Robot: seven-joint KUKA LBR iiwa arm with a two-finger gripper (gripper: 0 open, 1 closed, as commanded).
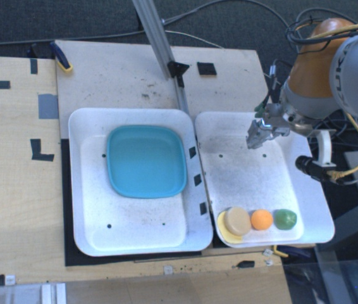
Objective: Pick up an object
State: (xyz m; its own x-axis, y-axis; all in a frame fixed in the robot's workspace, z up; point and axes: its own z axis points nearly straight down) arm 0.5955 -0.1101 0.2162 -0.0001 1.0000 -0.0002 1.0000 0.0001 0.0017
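Note:
In the right bin (248,170), along its near edge, lie a tan round piece on a yellow base (234,222), an orange ball (262,220) and a green ball (284,219). My gripper (257,136) hangs over the far right part of that bin, well behind those objects, with nothing seen between its fingers. The arm comes in from the right, its orange band above the wrist.
A blue square plate (146,161) lies in the left bin (90,227). A slanted metal pole (157,27) rises behind the bins. Cables run at the back and the right. A yellow-tipped tool (62,59) lies at the back left.

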